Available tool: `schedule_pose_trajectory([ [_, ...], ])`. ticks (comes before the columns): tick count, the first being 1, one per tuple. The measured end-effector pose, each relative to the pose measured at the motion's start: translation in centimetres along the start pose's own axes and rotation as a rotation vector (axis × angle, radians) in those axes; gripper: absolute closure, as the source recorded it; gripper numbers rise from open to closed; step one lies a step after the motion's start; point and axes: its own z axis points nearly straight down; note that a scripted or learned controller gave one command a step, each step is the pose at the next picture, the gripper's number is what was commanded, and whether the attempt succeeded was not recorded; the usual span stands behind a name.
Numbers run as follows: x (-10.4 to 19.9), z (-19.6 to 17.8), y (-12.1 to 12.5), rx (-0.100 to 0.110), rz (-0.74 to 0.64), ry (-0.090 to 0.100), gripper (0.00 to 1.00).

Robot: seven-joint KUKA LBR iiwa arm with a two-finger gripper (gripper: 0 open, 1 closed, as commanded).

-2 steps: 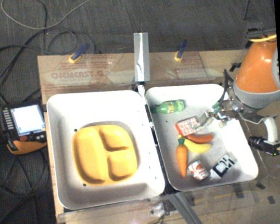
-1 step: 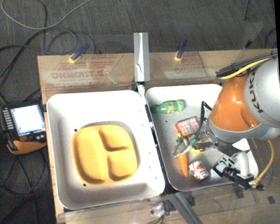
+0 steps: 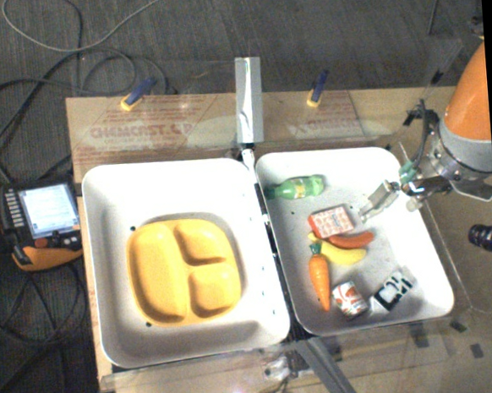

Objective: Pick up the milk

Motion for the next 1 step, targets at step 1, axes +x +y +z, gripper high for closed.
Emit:
schedule_pose_trajectory([
  [1, 2.86, 12.59, 4.58, 0.002, -0.216, 0.004, 0.00],
])
